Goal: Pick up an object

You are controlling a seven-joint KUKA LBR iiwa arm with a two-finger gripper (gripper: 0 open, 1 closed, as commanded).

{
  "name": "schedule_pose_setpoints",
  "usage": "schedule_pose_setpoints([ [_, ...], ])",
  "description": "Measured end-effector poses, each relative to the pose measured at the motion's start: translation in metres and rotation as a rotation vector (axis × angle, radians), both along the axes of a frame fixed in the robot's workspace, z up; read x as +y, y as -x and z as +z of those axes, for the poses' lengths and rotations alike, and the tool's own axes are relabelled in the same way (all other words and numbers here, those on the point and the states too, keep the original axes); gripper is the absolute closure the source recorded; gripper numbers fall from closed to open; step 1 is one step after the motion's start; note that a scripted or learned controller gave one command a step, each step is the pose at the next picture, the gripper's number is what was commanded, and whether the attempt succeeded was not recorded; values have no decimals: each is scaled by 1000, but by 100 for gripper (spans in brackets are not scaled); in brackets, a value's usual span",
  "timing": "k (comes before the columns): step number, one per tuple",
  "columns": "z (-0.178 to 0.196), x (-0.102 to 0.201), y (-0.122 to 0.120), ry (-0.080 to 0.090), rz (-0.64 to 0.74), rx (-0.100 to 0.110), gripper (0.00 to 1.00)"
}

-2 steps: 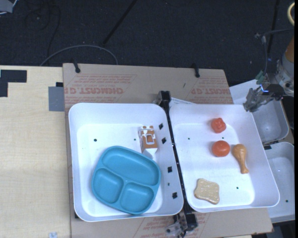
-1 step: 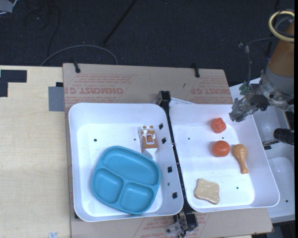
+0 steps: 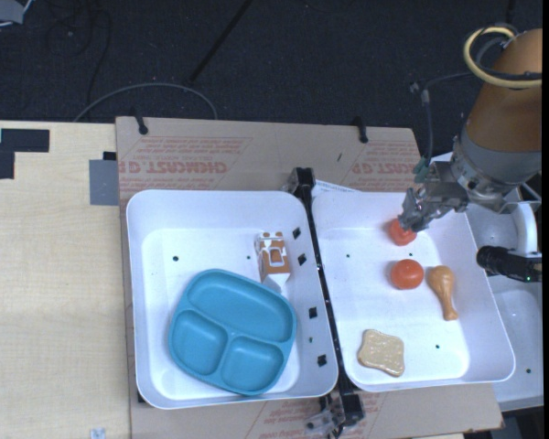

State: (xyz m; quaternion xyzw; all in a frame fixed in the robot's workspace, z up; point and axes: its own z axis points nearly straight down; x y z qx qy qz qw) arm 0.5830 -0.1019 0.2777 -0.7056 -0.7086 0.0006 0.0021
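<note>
Nearest the camera, in the right-hand bin (image 3: pixel 494 350), a flat tan slice of toy bread (image 3: pixel 382 352) with a rounded top and a matte, speckled face lies close to the front wall. Level with it in the left-hand bin (image 3: pixel 151 245), a smooth blue plastic tray (image 3: pixel 231 329), rounded at the corners and moulded into three shallow compartments, rests at a tilt against the front right corner. Farther back in the right bin, a glossy red-orange tomato (image 3: pixel 406 273), nearly spherical, sits just beside a tan drumstick (image 3: pixel 442 289) with a bulbous upper end tapering to a narrow shaft. At about the same depth in the left bin, a small orange-and-white blocky toy (image 3: pixel 274 253) stands near the black divider (image 3: pixel 313 273) between the two bins. Farther still, a small red rounded object (image 3: pixel 402 233) lies on the white floor of the right bin, directly under the gripper (image 3: pixel 419 212); its dark metal fingers reach down to the object's upper edge, and whether they are clenched on it cannot be told. Both bins are shallow, smooth and white, with rounded rims.
</note>
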Motion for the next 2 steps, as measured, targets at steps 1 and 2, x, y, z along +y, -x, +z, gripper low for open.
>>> schedule_pose_setpoints([
  [1,-5,51,3,0,0,1,100],
  [2,-16,107,8,0,0,1,100],
])
